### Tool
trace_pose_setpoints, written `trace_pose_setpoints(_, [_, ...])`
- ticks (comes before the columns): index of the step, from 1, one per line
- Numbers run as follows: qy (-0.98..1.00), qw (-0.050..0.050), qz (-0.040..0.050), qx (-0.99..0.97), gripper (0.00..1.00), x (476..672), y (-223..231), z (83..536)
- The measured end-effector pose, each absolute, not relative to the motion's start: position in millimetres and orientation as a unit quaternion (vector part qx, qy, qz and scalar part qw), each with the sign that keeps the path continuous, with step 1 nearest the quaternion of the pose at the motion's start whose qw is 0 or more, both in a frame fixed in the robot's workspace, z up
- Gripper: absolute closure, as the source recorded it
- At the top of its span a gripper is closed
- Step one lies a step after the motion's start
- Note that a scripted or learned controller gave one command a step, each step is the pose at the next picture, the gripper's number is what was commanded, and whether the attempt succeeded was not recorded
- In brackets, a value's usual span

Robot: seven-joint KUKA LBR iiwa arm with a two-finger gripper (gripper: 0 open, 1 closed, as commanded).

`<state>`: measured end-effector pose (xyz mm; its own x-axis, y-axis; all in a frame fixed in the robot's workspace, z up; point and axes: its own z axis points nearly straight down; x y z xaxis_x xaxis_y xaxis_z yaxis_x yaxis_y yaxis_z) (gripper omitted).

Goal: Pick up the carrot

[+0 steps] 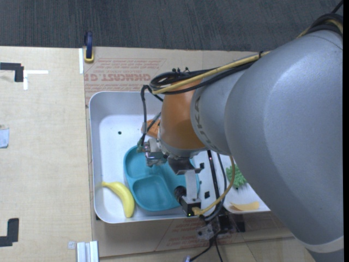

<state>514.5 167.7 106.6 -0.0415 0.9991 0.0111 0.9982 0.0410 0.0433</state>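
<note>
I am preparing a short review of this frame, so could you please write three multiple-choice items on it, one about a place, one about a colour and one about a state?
1. Where does the banana lie?
A. at the near left corner of the left bin
B. on the cardboard beyond the bins
C. inside the divided dish

2. What colour is the divided dish?
A. red
B. blue
C. black

3. How does the arm stand to the left bin?
A. parked clear of both bins
B. lying flat on the bench at the left
C. reaching down into it, over the dish

Answers: 1 A, the yellow fruit rests on the white floor beside the dish; 2 B, both its compartments show teal blue; 3 C, the orange band and the wrist hang over the dish.
</note>
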Motion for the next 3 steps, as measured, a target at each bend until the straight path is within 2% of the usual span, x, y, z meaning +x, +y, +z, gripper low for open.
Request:
trace_pose_setpoints(1, [0.786,0.001,0.0006,0.618,1.0,479.1,219,125])
trace_pose_setpoints(2, [0.811,0.0,-0.0024,0.585,1.0,494.1,220,136])
trace_pose_setpoints(3, [0.901,-0.001,-0.0018,0.434,1.0,478.3,220,160])
